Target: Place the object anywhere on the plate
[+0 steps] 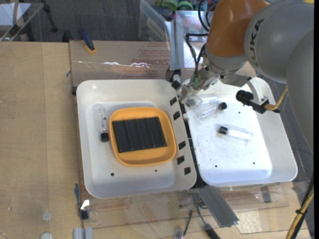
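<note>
An orange plate (pixel 142 160) with a black ridged insert (pixel 139 134) lies in the left bin (pixel 129 180). A clear vial with a black cap (pixel 102 123) lies just left of the plate, outside it. In the right bin (pixel 244 161) two more clear black-capped vials lie: one (pixel 208 107) near the back left corner, one (pixel 235 132) nearer the middle. My gripper (pixel 192 91) hangs low over the right bin's back left corner, right beside the nearer vial. The wrist hides its tip, and no vial shows clearly inside it.
Black tabs (pixel 180 133) line the divider between the two bins. A clear storage box (pixel 167 6) full of coloured items stands behind the bins. The arm's grey body covers the back right of the right bin.
</note>
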Robot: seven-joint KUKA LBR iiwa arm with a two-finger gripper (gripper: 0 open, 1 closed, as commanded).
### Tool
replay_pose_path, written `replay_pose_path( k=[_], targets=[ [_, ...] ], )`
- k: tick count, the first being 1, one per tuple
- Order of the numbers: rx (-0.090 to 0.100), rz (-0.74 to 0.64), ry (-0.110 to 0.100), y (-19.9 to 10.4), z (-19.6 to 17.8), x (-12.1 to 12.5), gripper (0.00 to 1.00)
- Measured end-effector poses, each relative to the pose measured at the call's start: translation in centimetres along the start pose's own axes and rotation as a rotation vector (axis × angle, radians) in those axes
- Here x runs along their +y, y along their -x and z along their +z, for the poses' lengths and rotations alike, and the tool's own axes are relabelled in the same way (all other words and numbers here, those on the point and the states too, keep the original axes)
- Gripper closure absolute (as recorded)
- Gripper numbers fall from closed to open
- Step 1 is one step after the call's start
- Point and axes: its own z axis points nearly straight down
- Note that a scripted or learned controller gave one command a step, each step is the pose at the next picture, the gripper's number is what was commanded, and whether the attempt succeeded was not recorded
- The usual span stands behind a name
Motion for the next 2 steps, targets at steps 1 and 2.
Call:
replay_pose_path(
  k=[1, 2],
  targets=[
    [-0.004, -0.279, 0.005, -3.83, -1.56, 2.6, 1.0],
    [-0.004, -0.278, 0.005, -3.79, -1.58, 2.58, 0.0]
  ],
)
